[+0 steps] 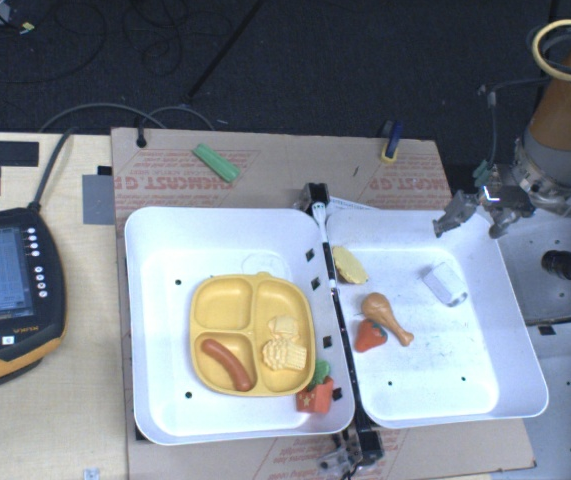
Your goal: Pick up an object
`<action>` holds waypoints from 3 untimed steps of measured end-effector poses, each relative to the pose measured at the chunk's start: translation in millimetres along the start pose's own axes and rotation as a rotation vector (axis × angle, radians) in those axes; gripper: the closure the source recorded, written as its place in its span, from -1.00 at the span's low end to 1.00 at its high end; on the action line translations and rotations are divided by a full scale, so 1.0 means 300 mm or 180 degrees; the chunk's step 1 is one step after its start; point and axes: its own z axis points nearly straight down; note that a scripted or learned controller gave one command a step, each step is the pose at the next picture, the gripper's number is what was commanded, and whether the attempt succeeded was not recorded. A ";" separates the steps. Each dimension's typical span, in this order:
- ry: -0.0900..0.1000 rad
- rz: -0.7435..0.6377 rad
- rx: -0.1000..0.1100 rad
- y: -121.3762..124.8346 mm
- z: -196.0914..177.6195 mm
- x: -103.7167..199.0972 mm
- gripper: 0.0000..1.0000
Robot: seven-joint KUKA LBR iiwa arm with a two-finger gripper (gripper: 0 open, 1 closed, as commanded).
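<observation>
Your pincer (475,213) hangs over the far right corner of the right bin (520,368), its two dark fingers spread apart with nothing between them. The grey arm with its orange band (557,108) comes in from the right edge.

In that right bin you have a toy drumstick (387,317) near the middle, touching a small red piece (369,337) just beside it. A yellow piece (349,264) lies against the divider side at the far left of the bin, and a pale, translucent block (445,286) sits nearest the pincer, apart from the rest.

The left bin (155,298) carries a yellow divided plate (227,303). A sausage (227,364) lies in its near left compartment and a pale corn-like piece (285,346) in its right one. A red and green toy (316,394) sits at the bin's near right corner, just off the plate.

Outside the bins, a green marker-like object (215,163) lies on the cardboard at the far side, and a pendant with a screen (5,288) rests at the bench's left edge.
</observation>
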 end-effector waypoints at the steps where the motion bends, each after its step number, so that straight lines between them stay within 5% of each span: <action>1: -0.0022 0.0005 -0.0059 -0.168 -0.796 -0.034 -1.00; 2: -0.0011 0.0005 -0.0021 -0.241 -0.978 -0.107 -1.00; 3: 0.0016 -0.0023 0.0033 -0.299 -0.667 0.205 -1.00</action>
